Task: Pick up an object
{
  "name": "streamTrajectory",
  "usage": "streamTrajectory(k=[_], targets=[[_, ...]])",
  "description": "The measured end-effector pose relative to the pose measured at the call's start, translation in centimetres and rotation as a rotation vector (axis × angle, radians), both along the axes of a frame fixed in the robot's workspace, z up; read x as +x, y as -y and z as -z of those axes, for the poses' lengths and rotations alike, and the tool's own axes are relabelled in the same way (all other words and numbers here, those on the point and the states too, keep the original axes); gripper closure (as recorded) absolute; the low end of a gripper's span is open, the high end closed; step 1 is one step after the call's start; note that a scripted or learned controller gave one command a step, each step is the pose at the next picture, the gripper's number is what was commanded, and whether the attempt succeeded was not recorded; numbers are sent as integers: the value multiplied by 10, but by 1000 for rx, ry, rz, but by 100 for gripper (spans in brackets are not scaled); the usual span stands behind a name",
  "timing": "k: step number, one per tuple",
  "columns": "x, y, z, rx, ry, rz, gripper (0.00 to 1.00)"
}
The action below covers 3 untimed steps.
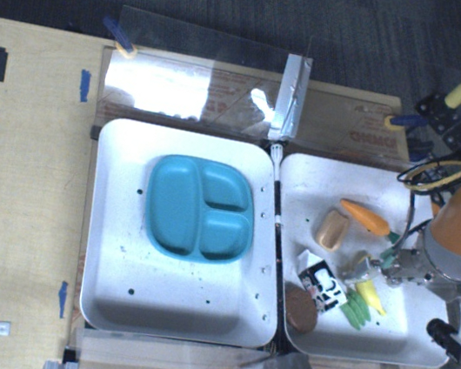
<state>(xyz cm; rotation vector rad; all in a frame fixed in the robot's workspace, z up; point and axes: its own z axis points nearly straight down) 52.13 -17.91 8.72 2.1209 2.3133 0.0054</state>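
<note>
The shallow white right-hand bin (302,179) serves as the landmark here, since every loose item lies inside it. Sharing its wall is the white left-hand bin (108,202), which carries only a blue plastic plate with three compartments (202,208), lying flat near its middle, probably as a place to set things down. The counter (10,184) of pale wood spreads beyond the left-hand bin.

Inside the right-hand bin, an orange carrot-shaped toy (364,217) lies toward the far wall, with a tan cylindrical block (331,230) just beside it. Nearer the front wall sit a black-and-white printed box (322,284), a brown round disc (300,312) by the front corner next to the divider, and a yellow-and-green toy like an ear of corn (363,303).

The grey arm with its orange band reaches over the bin's outer side, and its gripper (367,263) hangs low at the bin's middle, likely lowered for a grasp. Whether its fingers are spread or closed cannot be told; the metal parts blur together. The likeliest target, the corn-like toy, lies just beside the gripper on the front-wall side, with the printed box close on the divider side. Nothing is visibly held.
</note>
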Motion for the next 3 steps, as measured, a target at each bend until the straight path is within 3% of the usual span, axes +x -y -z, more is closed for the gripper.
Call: streamTrajectory(k=[1,2,3], targets=[[2,2,-12,-2,7,4,100],[80,-32,-100,0,4,146,100],[84,-56,-150,-4,3,-234,100]])
